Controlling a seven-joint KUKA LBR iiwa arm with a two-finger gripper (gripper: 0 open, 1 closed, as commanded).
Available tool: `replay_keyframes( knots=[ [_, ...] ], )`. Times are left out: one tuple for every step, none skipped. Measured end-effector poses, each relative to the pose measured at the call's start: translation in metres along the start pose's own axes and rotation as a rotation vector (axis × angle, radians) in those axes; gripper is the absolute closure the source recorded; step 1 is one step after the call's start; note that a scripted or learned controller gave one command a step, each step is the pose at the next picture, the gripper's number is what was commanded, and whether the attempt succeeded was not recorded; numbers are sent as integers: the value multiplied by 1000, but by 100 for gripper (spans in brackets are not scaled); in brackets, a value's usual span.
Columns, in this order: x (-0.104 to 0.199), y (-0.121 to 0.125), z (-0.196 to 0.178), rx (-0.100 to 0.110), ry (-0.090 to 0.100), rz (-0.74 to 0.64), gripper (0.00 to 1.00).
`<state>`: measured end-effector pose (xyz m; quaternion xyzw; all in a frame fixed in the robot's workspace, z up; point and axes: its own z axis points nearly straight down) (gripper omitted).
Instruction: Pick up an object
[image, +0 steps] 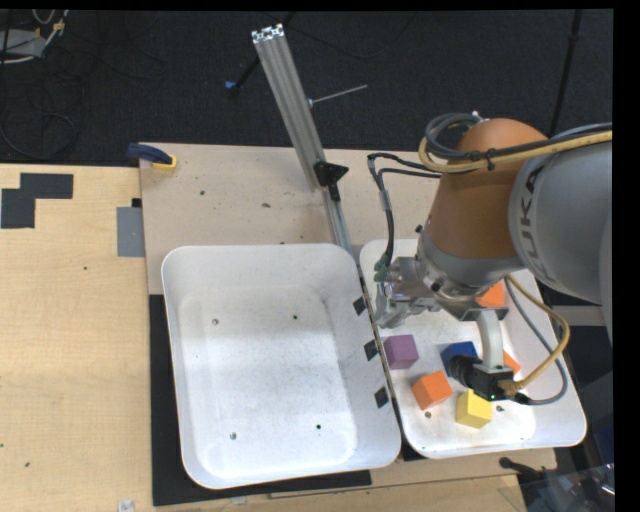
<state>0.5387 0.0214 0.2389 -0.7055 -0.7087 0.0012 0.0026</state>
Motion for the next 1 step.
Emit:
replay_keyframes(
  knots=[
    [47, 11, 13, -1, -1, 1, 100]
  ],
)
